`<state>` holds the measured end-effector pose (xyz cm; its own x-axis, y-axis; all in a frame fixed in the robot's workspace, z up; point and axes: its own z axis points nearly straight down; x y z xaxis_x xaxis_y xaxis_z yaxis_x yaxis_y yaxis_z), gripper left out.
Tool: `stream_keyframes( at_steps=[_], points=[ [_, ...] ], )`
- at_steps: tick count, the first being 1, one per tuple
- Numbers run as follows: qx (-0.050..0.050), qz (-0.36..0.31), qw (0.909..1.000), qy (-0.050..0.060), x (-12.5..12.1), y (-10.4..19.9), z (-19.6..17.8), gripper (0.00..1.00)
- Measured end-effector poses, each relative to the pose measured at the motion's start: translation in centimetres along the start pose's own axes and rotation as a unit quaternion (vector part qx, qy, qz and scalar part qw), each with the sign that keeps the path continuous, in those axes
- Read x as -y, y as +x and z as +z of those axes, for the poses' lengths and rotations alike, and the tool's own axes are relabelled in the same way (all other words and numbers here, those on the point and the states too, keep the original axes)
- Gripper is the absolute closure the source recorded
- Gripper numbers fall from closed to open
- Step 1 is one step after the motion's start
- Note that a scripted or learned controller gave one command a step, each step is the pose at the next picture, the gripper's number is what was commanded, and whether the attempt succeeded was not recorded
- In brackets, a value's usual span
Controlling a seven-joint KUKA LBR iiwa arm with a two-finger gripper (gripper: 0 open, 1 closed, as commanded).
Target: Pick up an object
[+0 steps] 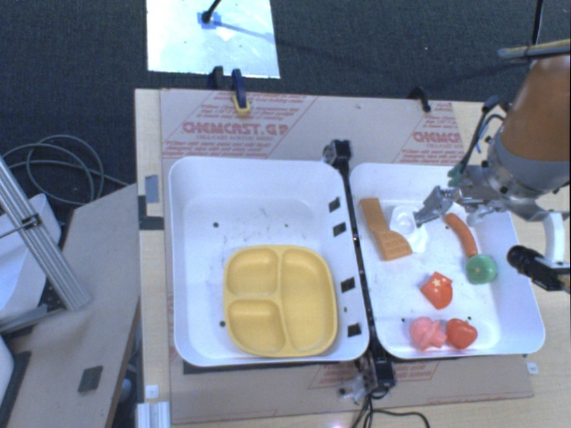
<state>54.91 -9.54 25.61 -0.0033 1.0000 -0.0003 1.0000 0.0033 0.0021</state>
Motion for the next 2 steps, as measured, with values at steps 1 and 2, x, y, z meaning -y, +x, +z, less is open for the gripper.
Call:
stream_keyframes(
  at_steps=[1,2],
  points=[
    [-0.002,0.003,1.0,0.008,6.7,-0.4,11.4,0.0],
    [0.0,0.001,1.0,-0.001,6.1,-0.4,9.8,1.0]
  ],
)
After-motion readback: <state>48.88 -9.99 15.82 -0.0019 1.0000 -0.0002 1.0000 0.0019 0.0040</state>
